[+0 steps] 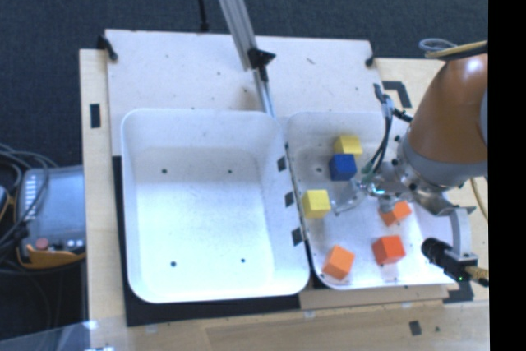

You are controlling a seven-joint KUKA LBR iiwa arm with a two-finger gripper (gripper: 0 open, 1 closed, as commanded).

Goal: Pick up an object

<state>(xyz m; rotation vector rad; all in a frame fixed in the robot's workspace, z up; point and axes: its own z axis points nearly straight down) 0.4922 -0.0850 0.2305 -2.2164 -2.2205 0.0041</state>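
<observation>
We see the gripper (359, 197) low in the right bin (316, 131), fingers apart on nothing; the nearest yellow cube (316, 202) sits just left of it, mid-frame.

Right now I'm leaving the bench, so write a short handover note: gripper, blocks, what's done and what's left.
Gripper: low in the right bin, among the blocks; finger state unclear.
Blocks, all in the right bin: yellow block, blue block, second yellow block, three orange blocks.
Done: no block seen lifted.
Left: grasp one and raise it.
</observation>
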